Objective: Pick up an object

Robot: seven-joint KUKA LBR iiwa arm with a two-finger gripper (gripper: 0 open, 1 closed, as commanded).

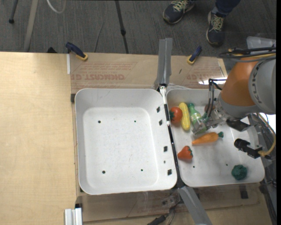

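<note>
Toy foods lie in the right bin (210,178): a tomato (175,114), yellow corn (185,116), a green bottle (195,115), a carrot (205,139), a red pepper (185,153) and a dark green lump (239,172), while the end effector (203,125) sits low over the bottle and carrot, its grip too hard to make out to tell. The left bin (83,145) rests beside it on a pale wooden worktop (35,132) backed by brown cardboard (114,72) with mirrored, unreadable red lettering; two shoes (180,9) stand on grey carpet beyond.

Lab: tripod legs (119,24), clamped bench (35,132)
</note>
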